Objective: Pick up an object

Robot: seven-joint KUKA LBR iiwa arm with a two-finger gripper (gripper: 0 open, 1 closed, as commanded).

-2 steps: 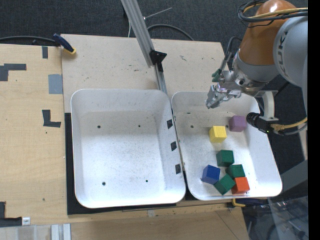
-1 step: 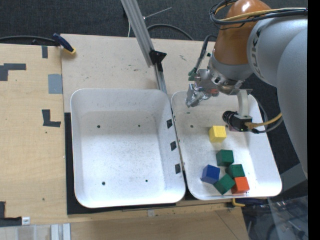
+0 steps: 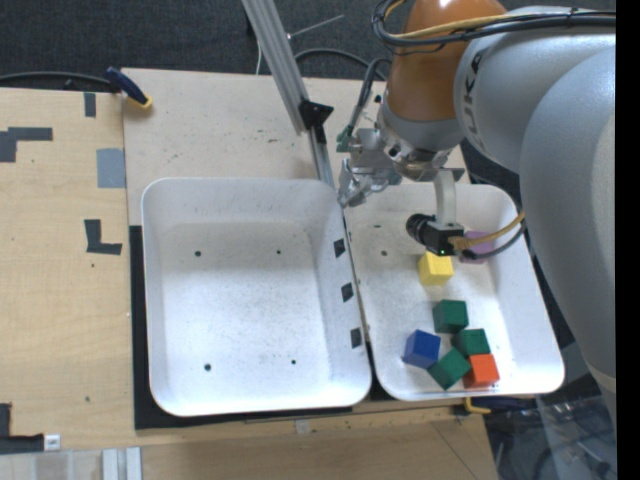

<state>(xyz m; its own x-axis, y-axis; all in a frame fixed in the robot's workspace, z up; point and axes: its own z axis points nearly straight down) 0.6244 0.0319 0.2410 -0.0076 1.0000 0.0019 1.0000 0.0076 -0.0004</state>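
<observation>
While the gripper [image 3: 358, 183] hangs over the far left corner of the right bin [image 3: 520, 308], every block lies toward the near side of it.

Camera view: the gripper sits at the end of the grey arm [image 3: 540, 98], close to the rim shared with the left bin [image 3: 240, 298]. How far it is open cannot be told at this angle, and no object is visible in its hold. The yellow block [image 3: 436, 267] is the nearest candidate, lying nearer the camera and to the right of the gripper, apart from the rest. Further on in the same direction stand two green blocks [image 3: 450, 315], a blue block [image 3: 421, 348] and an orange block [image 3: 483, 369], clustered and touching near the front rim. Judged from this, a pick calls for travel toward the near right, then descent.
</observation>
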